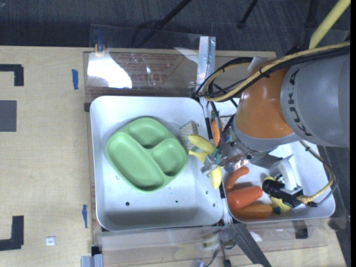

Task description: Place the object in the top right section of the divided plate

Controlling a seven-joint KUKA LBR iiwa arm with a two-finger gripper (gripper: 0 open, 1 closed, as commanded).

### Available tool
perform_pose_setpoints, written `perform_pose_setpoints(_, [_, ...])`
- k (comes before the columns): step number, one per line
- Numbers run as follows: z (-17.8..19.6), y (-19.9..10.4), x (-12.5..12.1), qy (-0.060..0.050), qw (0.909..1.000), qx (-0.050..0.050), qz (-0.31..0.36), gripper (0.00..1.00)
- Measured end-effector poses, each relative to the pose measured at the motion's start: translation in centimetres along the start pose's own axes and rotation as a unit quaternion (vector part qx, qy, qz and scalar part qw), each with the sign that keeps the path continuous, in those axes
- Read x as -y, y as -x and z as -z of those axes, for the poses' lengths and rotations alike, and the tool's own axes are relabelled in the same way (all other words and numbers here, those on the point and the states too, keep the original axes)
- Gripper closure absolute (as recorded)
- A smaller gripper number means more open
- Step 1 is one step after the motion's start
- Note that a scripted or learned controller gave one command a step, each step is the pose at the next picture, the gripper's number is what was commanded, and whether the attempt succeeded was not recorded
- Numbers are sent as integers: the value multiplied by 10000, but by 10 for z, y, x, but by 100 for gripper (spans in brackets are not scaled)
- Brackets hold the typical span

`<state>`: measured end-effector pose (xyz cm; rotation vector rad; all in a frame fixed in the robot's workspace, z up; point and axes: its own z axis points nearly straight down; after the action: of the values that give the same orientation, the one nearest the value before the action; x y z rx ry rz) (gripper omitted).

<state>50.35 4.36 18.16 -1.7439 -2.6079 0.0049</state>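
The wooden bench point(44, 149) carries two white bins side by side. The grey arm point(317, 99), with its orange band, enters from the right and hangs over the right bin point(317, 171), covering much of it. The left bin point(150, 210) holds the green divided plate point(133, 163), set at a slant near the bin's centre, with all three sections bare. The gripper point(216, 159) sits low at the wall shared by the two bins, amid cables. Whether it is spread or closed cannot be told, nor whether it grips anything. The yellow object point(200, 144) lies at the right edge of the left bin, just beside the gripper, close to the plate's right rim but outside it. A second yellow piece point(216, 178) shows just below the gripper, on the dividing wall. Three orange-red items point(245, 194) lie clustered in the right bin's near left corner. A small grey meshed item point(188, 130) rests just above the yellow object.
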Motion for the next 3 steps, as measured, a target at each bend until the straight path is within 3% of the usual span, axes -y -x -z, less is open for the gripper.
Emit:
perform_pose_setpoints(1, [26,-16,-25,21,9973,15,738,100])
perform_pose_setpoints(2, [-86,-52,-6,71,9990,25,446,100])
perform_pose_setpoints(3, [-89,-53,-100,35,9975,16,-708,100])
